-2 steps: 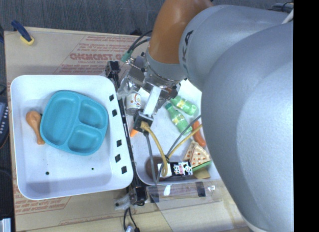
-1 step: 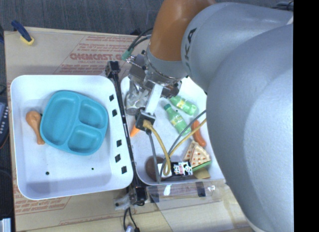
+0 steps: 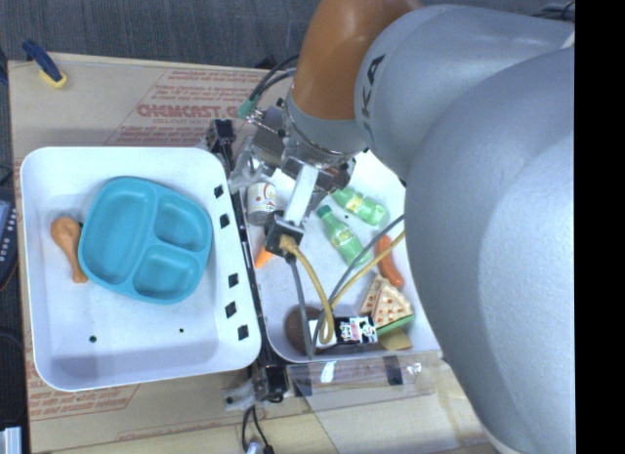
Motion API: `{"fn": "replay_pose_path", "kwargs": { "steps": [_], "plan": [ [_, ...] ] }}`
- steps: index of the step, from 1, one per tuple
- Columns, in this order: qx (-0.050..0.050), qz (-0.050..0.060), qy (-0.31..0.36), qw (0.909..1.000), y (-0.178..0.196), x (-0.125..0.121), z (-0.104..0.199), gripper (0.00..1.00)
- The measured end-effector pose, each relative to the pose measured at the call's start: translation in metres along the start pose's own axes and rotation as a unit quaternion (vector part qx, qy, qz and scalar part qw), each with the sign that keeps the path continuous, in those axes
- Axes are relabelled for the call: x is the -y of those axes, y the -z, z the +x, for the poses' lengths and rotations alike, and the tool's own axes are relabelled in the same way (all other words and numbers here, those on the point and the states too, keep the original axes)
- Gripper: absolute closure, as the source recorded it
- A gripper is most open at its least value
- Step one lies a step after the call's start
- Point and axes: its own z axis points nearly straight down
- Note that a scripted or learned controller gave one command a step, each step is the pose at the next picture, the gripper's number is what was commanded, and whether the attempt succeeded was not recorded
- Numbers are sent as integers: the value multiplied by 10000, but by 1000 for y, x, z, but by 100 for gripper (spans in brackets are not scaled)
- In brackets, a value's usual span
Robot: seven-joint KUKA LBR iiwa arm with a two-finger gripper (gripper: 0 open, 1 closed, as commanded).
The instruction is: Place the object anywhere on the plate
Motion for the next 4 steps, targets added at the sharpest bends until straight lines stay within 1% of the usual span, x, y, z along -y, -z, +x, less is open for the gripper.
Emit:
{"fn": "replay_pose_path", "kwargs": {
  "steps": [4],
  "plan": [
    [0, 0, 0, 10000, 0, 0, 0, 0]
  ]
}}
